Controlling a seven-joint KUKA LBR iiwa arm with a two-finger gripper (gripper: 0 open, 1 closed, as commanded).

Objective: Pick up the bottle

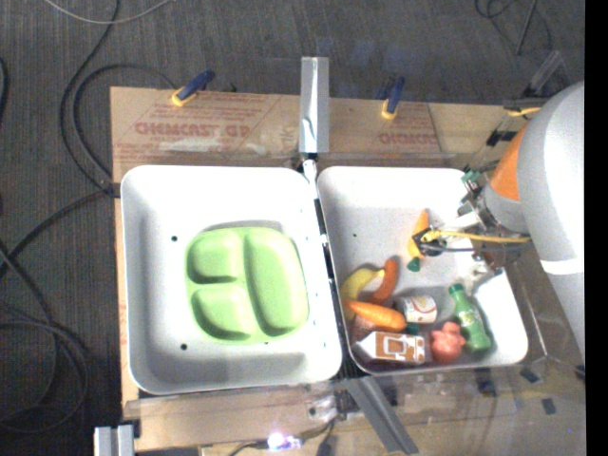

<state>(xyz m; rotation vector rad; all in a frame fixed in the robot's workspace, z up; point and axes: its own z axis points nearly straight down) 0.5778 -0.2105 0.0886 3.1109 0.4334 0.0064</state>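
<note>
Green bottle [469, 318], lime-green tray [247, 282]

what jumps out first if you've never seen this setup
A bright green divided plate lies alone in the left bin. Small food items crowd the near end of the right bin, the green bottle among them by the right wall. The grey arm, orange band showing, leans in over that bin's right edge.

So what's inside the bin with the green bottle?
Beside the bottle: banana, carrot, small can, carton, something red. Whatever is under them is covered.
</note>
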